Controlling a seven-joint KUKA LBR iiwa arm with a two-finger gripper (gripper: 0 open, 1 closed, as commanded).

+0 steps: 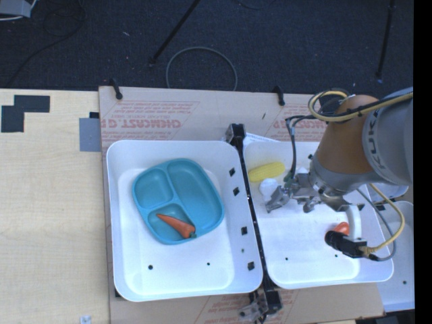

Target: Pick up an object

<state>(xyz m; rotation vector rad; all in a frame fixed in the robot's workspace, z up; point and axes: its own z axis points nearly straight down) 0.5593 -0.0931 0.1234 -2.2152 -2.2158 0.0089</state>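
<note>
The gripper (pixel 278 198) hovers near the right bin's (pixel 317 272) left wall, fingers apart, holding nothing, just below the banana (pixel 264 171)

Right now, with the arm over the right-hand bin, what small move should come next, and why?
Probably a short move toward the yellow object, then descend. The gripper sits just below and beside it in the right bin, with nothing visible between its fingers. The carrot lies on the blue plate in the other bin, much farther away.
</note>
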